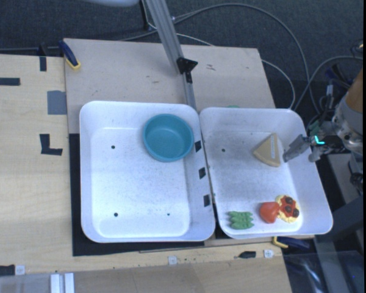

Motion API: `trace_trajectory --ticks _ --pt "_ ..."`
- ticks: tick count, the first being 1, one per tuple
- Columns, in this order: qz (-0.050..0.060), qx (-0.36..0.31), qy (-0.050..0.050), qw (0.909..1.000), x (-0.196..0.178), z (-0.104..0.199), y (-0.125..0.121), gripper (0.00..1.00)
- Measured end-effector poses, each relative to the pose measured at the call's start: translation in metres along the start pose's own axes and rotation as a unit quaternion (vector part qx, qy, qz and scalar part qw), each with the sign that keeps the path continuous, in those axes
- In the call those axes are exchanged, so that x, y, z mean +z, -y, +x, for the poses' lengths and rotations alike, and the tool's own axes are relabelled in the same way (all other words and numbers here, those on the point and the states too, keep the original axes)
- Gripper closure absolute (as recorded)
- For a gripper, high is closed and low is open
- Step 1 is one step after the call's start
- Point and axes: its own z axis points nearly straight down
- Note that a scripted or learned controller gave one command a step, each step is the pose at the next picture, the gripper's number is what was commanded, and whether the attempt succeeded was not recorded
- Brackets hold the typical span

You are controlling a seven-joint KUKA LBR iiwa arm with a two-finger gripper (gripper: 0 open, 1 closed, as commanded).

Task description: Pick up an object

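Gripper (300, 148) at right bin's (244, 182) edge, just beside tan wedge (269, 150) — finger spread impossible to tell, nothing visibly held. Probably light, stiff, sloped — best pinched across flat faces.

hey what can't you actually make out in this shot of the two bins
- Gripper, camera view: small and blurred at the right bin's rim, so whether it is open or touches the tan wedge can't be told.
- Red and yellow item: too small to identify.
- Green item: too small to name.
- Arm: cut off by the right edge.
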Motion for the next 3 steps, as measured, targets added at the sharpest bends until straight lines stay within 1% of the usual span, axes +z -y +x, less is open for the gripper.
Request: trace_trajectory --ticks 1,2,3 --pt "0.000 0.000 0.000 1.0000 0.000 0.000 0.000 0.00" --pt "0.002 0.000 -0.001 1.0000 0.049 0.003 -0.008 0.00" --pt "0.002 0.000 -0.001 1.0000 0.098 0.002 -0.012 0.00"
